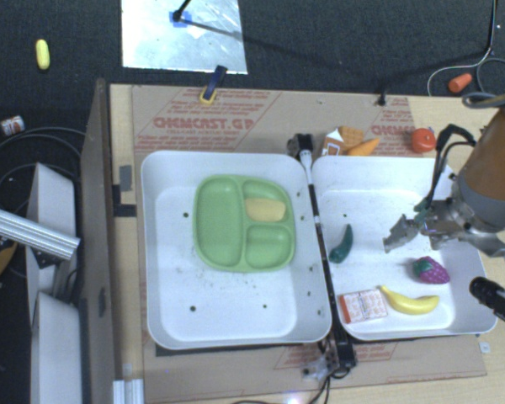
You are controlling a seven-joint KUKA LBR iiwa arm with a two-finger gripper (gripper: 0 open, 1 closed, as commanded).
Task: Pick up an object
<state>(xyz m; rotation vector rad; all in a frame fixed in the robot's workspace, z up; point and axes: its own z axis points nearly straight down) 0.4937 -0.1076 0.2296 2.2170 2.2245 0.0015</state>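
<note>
Hovering over the right bin, the end effector (406, 230) has its fingers spread and grasps nothing. On the desk (236, 112), the shallow white left bin (172, 251) holds a pale green divided plastic plate (236, 225) with a yellow lump (265, 209) in its upper right compartment. The shallow white right bin (362, 196) holds a yellow toy banana (411, 301) near its front edge, a red-and-white printed card (364, 306) just beside the banana, a purple toy berry with a green top (432, 269) close under the arm, and a small dark green toy pepper (341, 244) near the bins' shared wall. Orange toys (353, 144) lie on the desk behind the right bin.
</note>
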